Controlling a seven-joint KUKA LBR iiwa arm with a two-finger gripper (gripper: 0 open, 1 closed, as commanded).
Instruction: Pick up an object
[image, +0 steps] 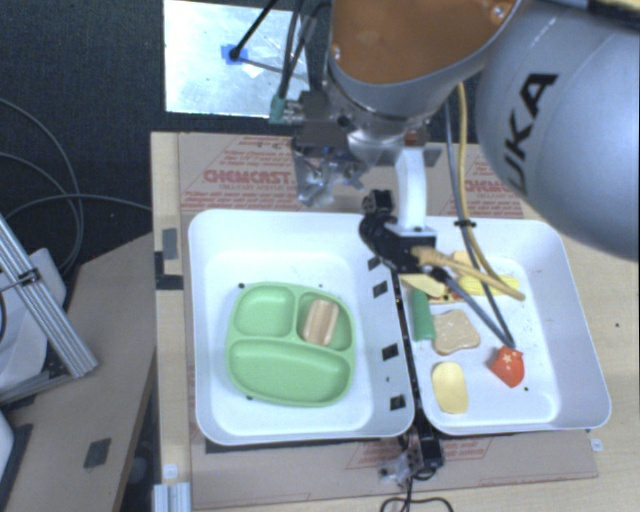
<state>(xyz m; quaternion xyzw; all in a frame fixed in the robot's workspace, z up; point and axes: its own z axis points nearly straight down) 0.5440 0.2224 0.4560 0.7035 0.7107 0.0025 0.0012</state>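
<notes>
Likely target: tan rounded toy bread roll (320, 322), in 2 o'clock compartment of green divided plastic plate (270, 375), inside left white bin (215, 300). Judged light, stiff, smooth plastic, so may slip. Best pinched across short sides at mid-length. Gripper (322, 180) hangs over bin's 12 o'clock rim. Roll sits at its 6 o'clock, well apart. Open or closed: can't tell.

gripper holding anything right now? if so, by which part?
Nothing visibly held. The gripper sits above the far rim of the left bin, with no object seen in it.
</notes>
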